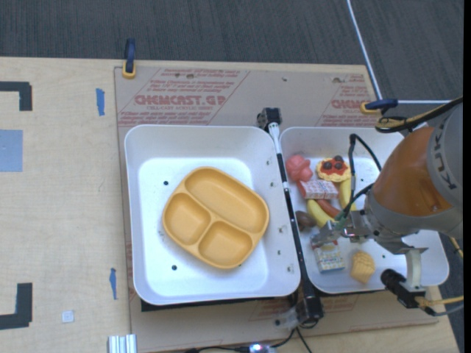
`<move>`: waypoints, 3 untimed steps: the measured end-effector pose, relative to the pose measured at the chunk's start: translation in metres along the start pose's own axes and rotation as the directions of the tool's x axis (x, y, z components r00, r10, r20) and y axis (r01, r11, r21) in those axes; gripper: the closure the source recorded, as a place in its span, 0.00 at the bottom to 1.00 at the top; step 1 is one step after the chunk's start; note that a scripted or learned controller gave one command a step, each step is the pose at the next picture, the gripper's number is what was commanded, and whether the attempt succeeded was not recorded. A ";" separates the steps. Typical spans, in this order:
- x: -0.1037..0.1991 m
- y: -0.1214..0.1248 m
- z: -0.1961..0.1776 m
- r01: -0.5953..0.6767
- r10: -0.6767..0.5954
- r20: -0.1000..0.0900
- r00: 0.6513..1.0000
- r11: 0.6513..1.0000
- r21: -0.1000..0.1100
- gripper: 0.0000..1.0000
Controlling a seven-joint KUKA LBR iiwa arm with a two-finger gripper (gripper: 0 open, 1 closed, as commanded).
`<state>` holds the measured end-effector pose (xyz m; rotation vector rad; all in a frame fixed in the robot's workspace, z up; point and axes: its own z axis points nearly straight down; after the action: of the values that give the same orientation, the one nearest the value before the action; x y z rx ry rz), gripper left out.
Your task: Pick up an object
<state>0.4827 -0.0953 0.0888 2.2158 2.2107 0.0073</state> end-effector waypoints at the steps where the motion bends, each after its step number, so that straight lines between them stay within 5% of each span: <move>1: 0.000 0.000 0.000 0.000 0.000 0.000 1.000 1.000 0.000 0.00; 2: 0.002 0.003 -0.011 0.002 -0.002 -0.005 1.000 1.000 -0.005 1.00; 3: 0.079 -0.002 -0.096 0.004 -0.004 -0.006 1.000 1.000 0.010 1.00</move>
<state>0.4802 -0.0157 0.1848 2.2195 2.2226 0.0029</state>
